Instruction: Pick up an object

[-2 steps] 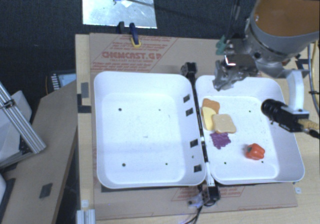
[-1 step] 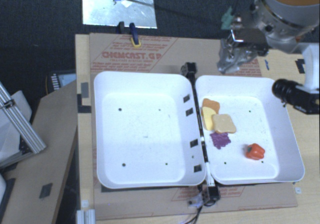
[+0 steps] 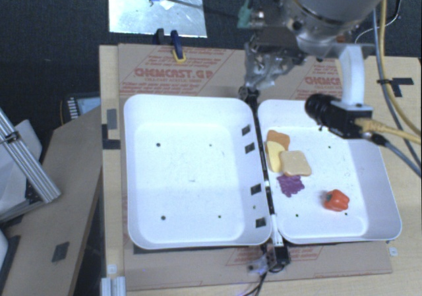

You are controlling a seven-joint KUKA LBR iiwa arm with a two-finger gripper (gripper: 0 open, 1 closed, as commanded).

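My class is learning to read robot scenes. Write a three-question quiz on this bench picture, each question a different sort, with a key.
1. True or false: the red pepper lies in the left bin.
2. Which item touches the yellow slice? A) tan bread piece B) red pepper C) blue clamp
3. Fill in: the purple piece lies in the ____ bin.

Key: 1 false; 2 A; 3 right. All food items lie in the right bin; the claw hangs above the bins' far edge.
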